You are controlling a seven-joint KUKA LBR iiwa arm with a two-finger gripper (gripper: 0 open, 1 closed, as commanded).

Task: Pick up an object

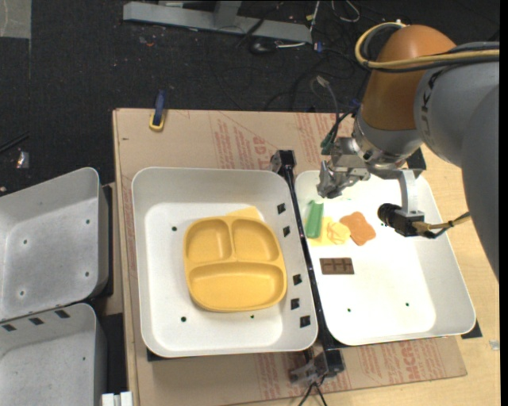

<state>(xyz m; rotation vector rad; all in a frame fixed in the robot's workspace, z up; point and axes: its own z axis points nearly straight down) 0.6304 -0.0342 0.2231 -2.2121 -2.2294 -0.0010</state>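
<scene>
While arm [444, 87] reaches in over right bin [413, 317], gripper [332, 184] hangs above bin's far left corner, just beyond green object [315, 218]; finger spread cannot be told, nothing seen gripped. Yellow piece [337, 231], orange piece [359, 227] beside it; brown bar [336, 266] nearer centre. Left bin [159, 317]: yellow divided tray [235, 264] in middle.

Robotics lab test bench. Evidence: grey industrial arm with orange band [413, 79] over a brown cardboard-covered benchtop [214, 139]; two shallow white plastic bins [151, 238] set side by side; spare white bins [48, 238] stacked at left; loose black cables [294, 36] and a grey metal bar [214, 20] on dark speckled floor.
</scene>
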